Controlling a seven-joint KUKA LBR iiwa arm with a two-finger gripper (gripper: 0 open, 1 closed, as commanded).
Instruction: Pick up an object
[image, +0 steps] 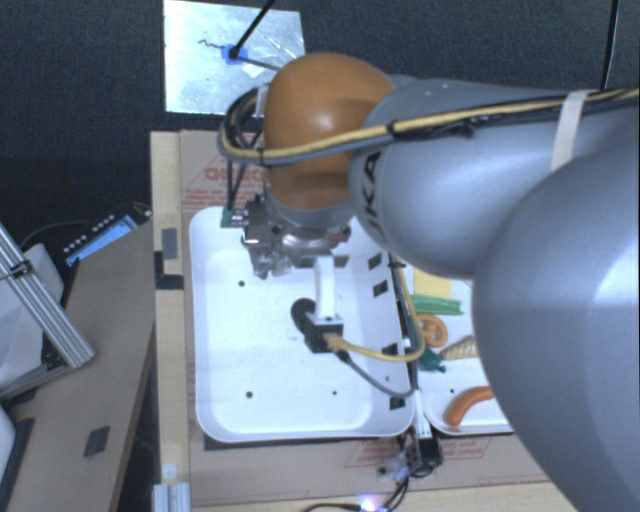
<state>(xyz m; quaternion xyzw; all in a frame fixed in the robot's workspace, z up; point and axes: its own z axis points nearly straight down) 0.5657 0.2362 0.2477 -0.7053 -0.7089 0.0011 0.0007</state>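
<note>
1. Currently, in the camera view, the gripper (268, 255) hangs low over the far part of the white bin on the view's left (240, 400), under the arm's orange band. Whether it is spread or pressed together cannot be told, and nothing is seen held in it.
2. Likely targets lie in the other bin (480, 428), well apart from the gripper and partly hidden by the arm (480, 180). They are an orange curved piece (468, 403) near the front rim, an orange ring (436, 330), a yellow-green flat piece (440, 302) and a pale ridged piece (460, 348).
3. By its look, the orange curved piece is probably light, smooth, fairly stiff and not fragile, though apt to roll or slip.
4. The best hold, I judge, is across its thick middle, square to the curve, rather than at either tapering end.
</note>
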